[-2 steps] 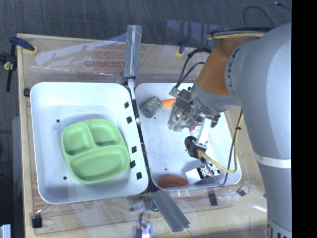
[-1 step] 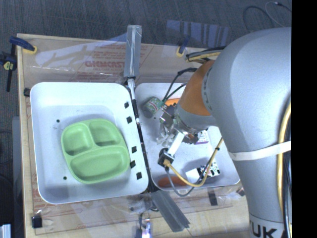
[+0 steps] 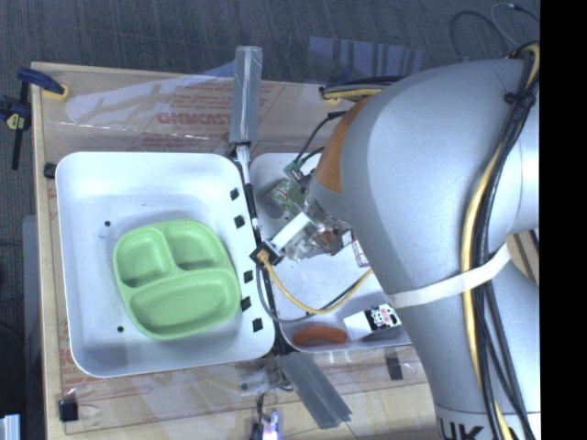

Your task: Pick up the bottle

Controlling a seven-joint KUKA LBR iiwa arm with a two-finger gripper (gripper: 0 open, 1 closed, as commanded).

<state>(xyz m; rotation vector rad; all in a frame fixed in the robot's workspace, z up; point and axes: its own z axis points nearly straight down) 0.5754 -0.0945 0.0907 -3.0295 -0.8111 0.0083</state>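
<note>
Over right bin, arm crowding, tool near divider edge

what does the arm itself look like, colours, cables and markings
The arm is a bulky, rounded, smooth grey shell with an orange band above the wrist. Yellow and black cables run along its side, a pale strap wraps it, and dark lettering shows near the base.
</note>
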